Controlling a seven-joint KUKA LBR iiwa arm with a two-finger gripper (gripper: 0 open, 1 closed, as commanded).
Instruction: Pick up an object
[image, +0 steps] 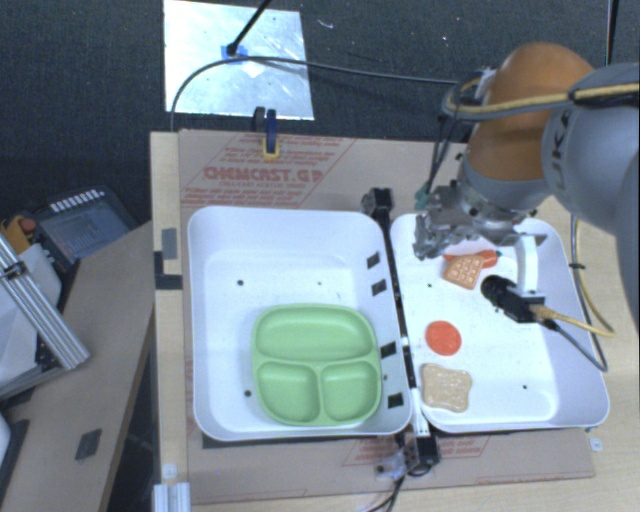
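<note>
gripper (437, 243) hovering, grip state unclear | cracker (464, 269) lying just at its 4 o'clock, long axis 2–8

The arm (590, 130) has smooth grey casing with a rounded orange band (520, 95) above the wrist. Thin black and yellowish cables run along the wrist. Below sits a metallic grey gripper (440, 240) block of small, angular parts.
</note>
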